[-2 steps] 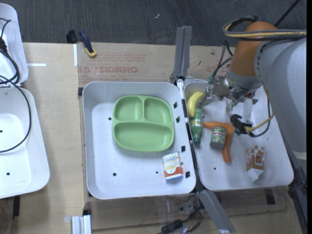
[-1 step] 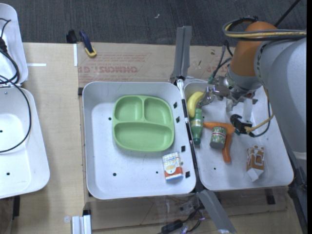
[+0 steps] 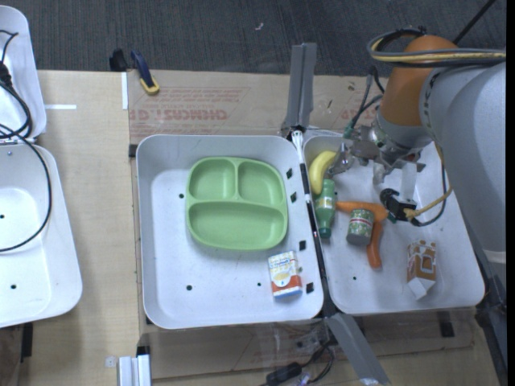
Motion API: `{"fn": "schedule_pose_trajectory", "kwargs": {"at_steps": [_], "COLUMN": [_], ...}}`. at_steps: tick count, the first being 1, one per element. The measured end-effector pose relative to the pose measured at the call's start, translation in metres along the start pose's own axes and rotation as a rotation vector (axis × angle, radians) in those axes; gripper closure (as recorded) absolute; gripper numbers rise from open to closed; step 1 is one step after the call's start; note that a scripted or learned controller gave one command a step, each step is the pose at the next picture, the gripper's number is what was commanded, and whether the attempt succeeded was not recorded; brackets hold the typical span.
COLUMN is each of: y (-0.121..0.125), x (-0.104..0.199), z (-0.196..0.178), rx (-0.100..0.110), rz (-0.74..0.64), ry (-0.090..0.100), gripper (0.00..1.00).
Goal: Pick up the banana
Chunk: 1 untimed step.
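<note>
Banana (image 3: 321, 170) is lying in the right bin (image 3: 451, 292), up at that bin's far left corner, a curved, smooth yellow fruit resting against the left wall, nothing gripping it.

Starting at the near edge, a small carton (image 3: 285, 274) with a blue base is sitting near the left bin's (image 3: 161, 296) near right corner, and a brown and white carton (image 3: 422, 267) is lying toward the right bin's near right side. Farther in, a rounded green plate (image 3: 236, 203) with three compartments is lying flat in the middle of the left bin. Across the divider, a green bottle (image 3: 324, 210) is lying just beside the banana's lower end, with a small can (image 3: 360, 226) and a long orange carrot (image 3: 367, 227) next to it.

At the right bin's far edge, the grey arm (image 3: 475, 127) is reaching in from the right, its orange band sitting above the wrist. The gripper (image 3: 378, 163) is hanging low near the banana; whether its jaws are apart or closed cannot be told, since cables and housing are hiding them.
</note>
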State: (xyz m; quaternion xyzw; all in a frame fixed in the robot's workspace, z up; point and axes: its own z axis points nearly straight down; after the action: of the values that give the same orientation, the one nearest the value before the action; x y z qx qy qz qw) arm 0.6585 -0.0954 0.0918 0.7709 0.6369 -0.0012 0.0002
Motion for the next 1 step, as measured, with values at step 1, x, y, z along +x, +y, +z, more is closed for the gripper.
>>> {"fn": "schedule_pose_trajectory", "kwargs": {"at_steps": [1], "y": [0.0], "x": [0.0], "z": [0.0], "rx": [0.0], "rz": [0.0], "ry": [0.0], "gripper": [0.0]}}
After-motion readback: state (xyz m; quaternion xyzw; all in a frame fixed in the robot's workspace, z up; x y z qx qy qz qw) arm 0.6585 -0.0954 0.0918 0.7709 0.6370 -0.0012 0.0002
